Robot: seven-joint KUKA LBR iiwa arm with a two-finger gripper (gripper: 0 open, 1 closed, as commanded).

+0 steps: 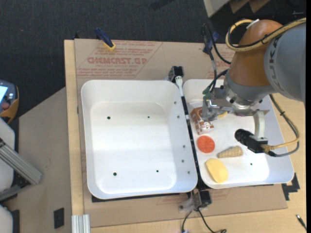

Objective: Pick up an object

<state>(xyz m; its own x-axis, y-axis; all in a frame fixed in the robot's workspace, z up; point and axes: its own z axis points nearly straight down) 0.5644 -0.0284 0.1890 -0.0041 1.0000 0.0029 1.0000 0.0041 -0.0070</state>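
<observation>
While poised low over the right shallow white bin (pixel 277 171), near a small brown-and-white object (pixel 200 120) by its left wall. Nothing lifted yet; grasp and raise remain. Cannot tell the fingers' state.

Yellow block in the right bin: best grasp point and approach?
A guess from one view: grip the yellow block across its shorter width, at mid-length, coming straight down. It lies flat and rounded, long axis slanting toward the bin's near edge. The tan cone sits close above it, so close the fingers on its long left and right sides.
</observation>
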